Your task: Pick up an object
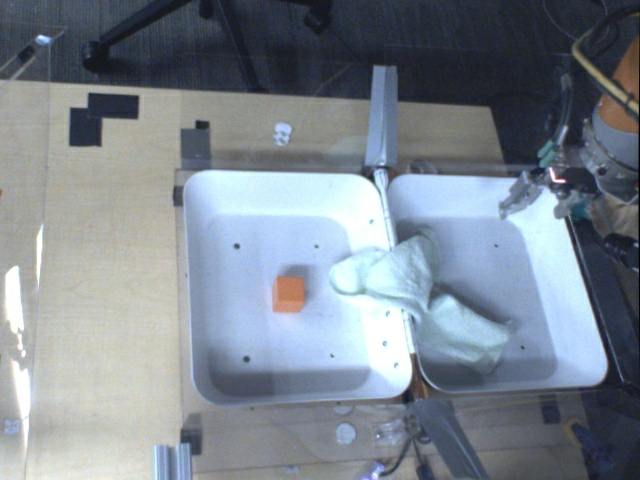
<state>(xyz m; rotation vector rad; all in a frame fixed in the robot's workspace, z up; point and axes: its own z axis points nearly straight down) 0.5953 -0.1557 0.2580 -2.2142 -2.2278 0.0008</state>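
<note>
A small orange cube (289, 294) sits on the floor of the left bin (215, 268), near its middle. A pale, crumpled cloth (420, 293) drapes over the divider between the two bins, most of it lying in the right bin (540, 298). My gripper (546, 200) hangs over the far right corner of the right bin, well away from the cloth and the cube. It is open, and nothing is between its fingers (515, 202).
A grey metal post (381, 118) stands behind the seam between the bins. The wooden bench (100, 288) stretches to the left. A chair base (215, 8) stands on the dark floor behind.
</note>
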